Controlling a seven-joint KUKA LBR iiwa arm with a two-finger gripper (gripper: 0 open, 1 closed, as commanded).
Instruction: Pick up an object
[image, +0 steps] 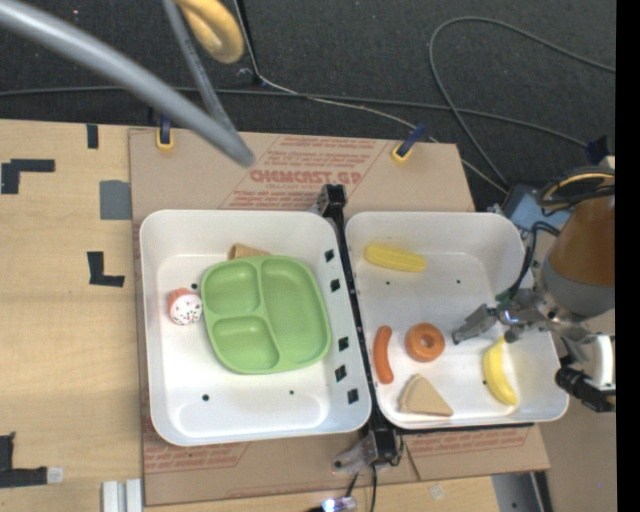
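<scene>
My gripper (490, 331) is low over the right side of the right bin (455, 232), reaching in from the right with the orange-banded wrist (585, 245) behind it. Its fingers are spread open, one pointing left toward the orange donut (426, 342), the other just above the top end of the yellow banana (499, 374). Nothing sits between them. The same bin also holds a yellow corn cob (394, 259) at the back, a red sausage (384, 354) and a tan sandwich wedge (425, 398) at the front.
The left bin (165, 400) holds a green divided plate (267, 313), a white speckled ball (184, 308) to its left and a tan piece (248, 252) peeking out behind the plate. Black clips (338, 300) line the wall between the bins. Cables run behind the bench.
</scene>
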